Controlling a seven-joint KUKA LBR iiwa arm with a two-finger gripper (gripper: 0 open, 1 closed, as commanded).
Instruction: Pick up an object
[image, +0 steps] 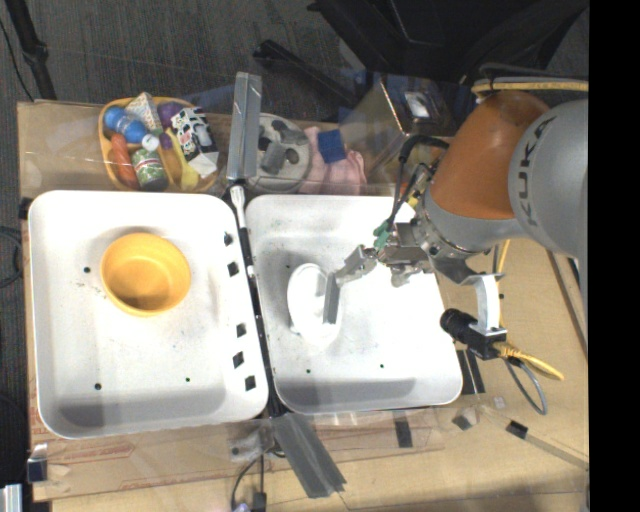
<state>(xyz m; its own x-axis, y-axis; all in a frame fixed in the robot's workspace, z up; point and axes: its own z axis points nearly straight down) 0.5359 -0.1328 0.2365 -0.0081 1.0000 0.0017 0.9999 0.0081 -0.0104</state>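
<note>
Tan bench board (560, 420) carries two shallow white bins side by side, with dark carpet (130, 50) beyond the far edge. At far left, outside the bins, I see a yellow basket (118, 120) crammed with small bottles and toys. The left bin (60, 330) holds a yellow bowl (147, 272), upright, mouth up, left of that bin's middle. A grey divider rail (246, 120) runs from far to near between the bins. Beyond the right bin (400, 370) lie a grey fixture (280, 150), a blue block (330, 145) and a pink cloth (340, 175).

In the right bin's left half sits a white oval object (303, 300), well apart from the bowl. Its long axis runs near to far, and I cannot tell one end from the other. The gripper (328, 298) reaches in from the right and hangs over the oval's right part. From this slant I cannot tell how wide it stands, whether it touches the oval, or whether it grips anything. The grey arm (560, 170) with its orange band (490, 150) fills the far right.
</note>
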